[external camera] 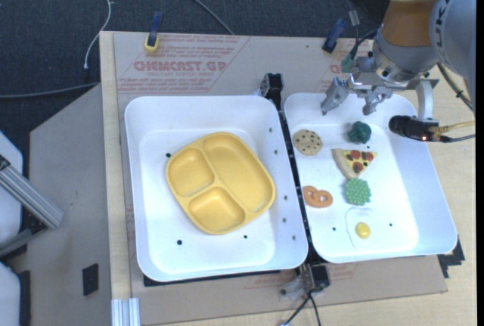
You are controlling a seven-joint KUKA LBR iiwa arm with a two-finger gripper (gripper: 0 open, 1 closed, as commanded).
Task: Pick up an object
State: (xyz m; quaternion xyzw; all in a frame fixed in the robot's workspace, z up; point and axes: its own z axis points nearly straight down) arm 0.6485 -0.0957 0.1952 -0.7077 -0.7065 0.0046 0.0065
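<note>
Over the far edge of the right bin [435, 188], the hand [355, 96] hangs open and empty; nothing is lifted yet, and the toy foods, including the nearest green piece [360, 131], lie below.

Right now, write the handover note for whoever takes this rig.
End effector: open, holding nothing, over the far edge of the right bin.
Right bin: cookie, dark green piece, pizza slice, pretzel, green bumpy piece, fried egg.
Left bin: yellow tray.
Done: no pick yet.
Left: descend, close on one item, lift.
</note>
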